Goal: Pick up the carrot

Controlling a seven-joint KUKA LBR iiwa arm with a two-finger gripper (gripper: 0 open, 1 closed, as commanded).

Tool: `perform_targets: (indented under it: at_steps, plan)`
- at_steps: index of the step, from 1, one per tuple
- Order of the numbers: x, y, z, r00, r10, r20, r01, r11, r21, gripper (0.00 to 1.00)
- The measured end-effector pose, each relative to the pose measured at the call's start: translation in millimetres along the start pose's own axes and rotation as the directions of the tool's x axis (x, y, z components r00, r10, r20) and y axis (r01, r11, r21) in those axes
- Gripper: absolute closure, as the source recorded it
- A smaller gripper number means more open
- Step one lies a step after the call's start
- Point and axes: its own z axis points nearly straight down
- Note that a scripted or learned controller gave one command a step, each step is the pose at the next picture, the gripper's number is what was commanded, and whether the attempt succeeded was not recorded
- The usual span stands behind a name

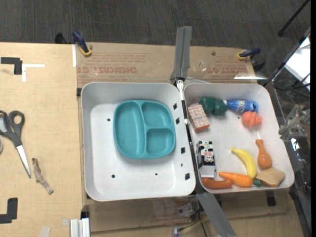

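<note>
Carrot (237, 178) lies in the right bin (274, 113), near its front wall. Long axis runs roughly left-right across the view, tilted slightly; green stem end points right, toward the bread slice (271, 177), narrow tip points left. Body orange, smooth, plastic-looking, with a small green cap. Its tip is just beside a red-orange sausage (217, 183), which sits against the front wall. Banana (246, 162) lies just behind the carrot, touching or nearly so. Drumstick (263, 155) stands to the right of the banana. Milk carton (206, 158) lies left, along the divider. Farther back: red box (198, 117), green item (214, 105), blue bottle (241, 105), orange-pink fruit (251, 119). Left bin (94, 147) holds a teal divided plate (144, 129). Gripper: cannot tell finger state.
</note>
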Motion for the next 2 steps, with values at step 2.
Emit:
perform_targets:
  at_steps: [2]
  plan:
    - [-3.9, 0.7, -18.3, 1.000, 0.002, 0.008, -0.002, 1.000, -0.001, 1.00]
